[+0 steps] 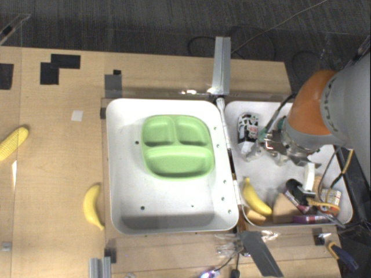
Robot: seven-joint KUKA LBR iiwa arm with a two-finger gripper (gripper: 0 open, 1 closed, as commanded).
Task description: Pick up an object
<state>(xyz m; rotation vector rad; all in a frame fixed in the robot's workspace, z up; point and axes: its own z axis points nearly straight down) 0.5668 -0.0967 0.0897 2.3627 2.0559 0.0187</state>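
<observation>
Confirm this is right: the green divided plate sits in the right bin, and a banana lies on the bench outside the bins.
Not quite. The camera view shows the green divided plate in the left bin, not the right. A banana does lie on the bench outside the bins.

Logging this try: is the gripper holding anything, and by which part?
Cannot be told. The gripper sits low in the right bin, beside a black-and-white object.

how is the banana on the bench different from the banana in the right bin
The bench banana lies on bare wood just outside the left bin; the bin banana lies inside the right bin, among other items. The bench banana stands nearly upright in the view; the bin banana runs diagonally. Both are yellow and curved.
</observation>
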